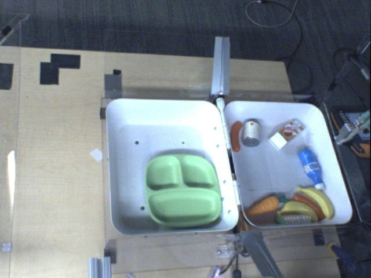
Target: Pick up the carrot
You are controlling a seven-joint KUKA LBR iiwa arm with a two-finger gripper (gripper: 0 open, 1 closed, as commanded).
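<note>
Dark carpet surrounds a pale wooden bench [52,172] carrying 2 white bins. Left bin [124,126] holds a green tray [182,190] with 3 compartments. Right bin [324,126] holds a sausage [235,136], a can [251,133], a small carton [288,133], a blue bottle [311,167] and a fruit pile with bananas [317,201].

Carrot [264,205] lies in the right bin's near-left corner, touching the pile. Its long axis runs roughly left-right, tilted slightly; the thin tip likely points left, the green end right. It lies untouched, so reaching, grasping and lifting all remain. Gripper state: cannot tell.
</note>
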